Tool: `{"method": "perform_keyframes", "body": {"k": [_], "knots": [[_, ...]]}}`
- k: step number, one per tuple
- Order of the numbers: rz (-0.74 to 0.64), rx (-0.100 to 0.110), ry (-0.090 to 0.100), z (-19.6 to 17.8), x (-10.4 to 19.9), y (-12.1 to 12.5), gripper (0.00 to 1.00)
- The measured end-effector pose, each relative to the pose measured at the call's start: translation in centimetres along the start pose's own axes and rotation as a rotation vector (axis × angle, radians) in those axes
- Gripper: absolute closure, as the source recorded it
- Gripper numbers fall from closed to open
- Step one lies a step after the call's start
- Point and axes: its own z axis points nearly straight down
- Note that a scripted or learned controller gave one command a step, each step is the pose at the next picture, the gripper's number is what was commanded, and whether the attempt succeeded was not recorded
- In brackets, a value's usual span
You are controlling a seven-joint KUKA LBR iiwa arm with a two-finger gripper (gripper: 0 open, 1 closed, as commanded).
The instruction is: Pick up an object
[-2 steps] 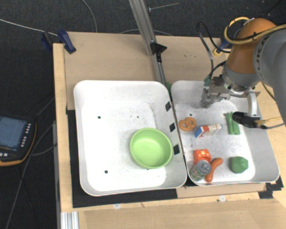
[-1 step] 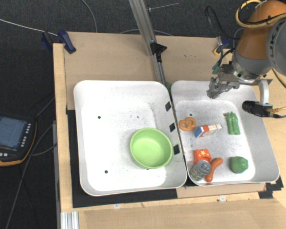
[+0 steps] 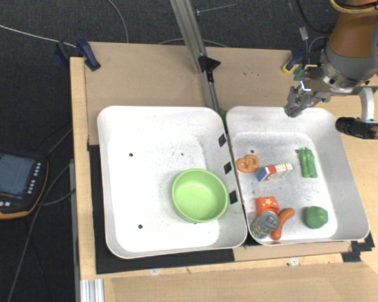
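1. Camera view puts the hand (image 3: 296, 107) over the far rim of the right bin (image 3: 346, 168), hanging from the grey wrist with the orange band of the arm (image 3: 356, 33) above it.
2. I cannot tell from this slant whether the hand is open or closed; it reads as a dark, blurred lump, and I see nothing between its tips.
3. Nearest to it inside the right bin, I make out a green elongated item (image 3: 308, 162), lying lengthwise toward the far right side.
4. Left of that sits a small box (image 3: 275, 172) in red, white and blue, and just beside its left end an orange pretzel-shaped ring (image 3: 247, 163).
5. Closer to the near rim I see an orange block (image 3: 266, 204), with a round grey tin (image 3: 264, 224) touching it from the near side.
6. An orange sausage-like piece (image 3: 282, 222) leans against the tin on its right.
7. A green lumpy object (image 3: 315, 217), possibly a toy pepper, lies apart near the right corner.
8. All of these pickable things rest on the bin floor, well apart from the hand.
9. In the left bin (image 3: 132, 187) I see a light green bowl (image 3: 200, 195), upright, near the wall shared with the right bin.
10. Both bins sit on the tan bench (image 3: 145, 74), and a pendant (image 3: 12, 181) lies off its left side.
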Motion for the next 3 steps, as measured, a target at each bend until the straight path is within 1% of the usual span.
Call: {"method": "perform_keyframes", "body": {"k": [1, 2, 3], "knots": [[0.000, 0.005, 0.001, -0.4, 0.0, 0.0, 1.00], [-0.003, 0.006, 0.002, 0.4, 4.3, -1.3, 1.00], [-0.003, 0.006, 0.002, 1.2, 9.0, -3.2, 1.00]]}}
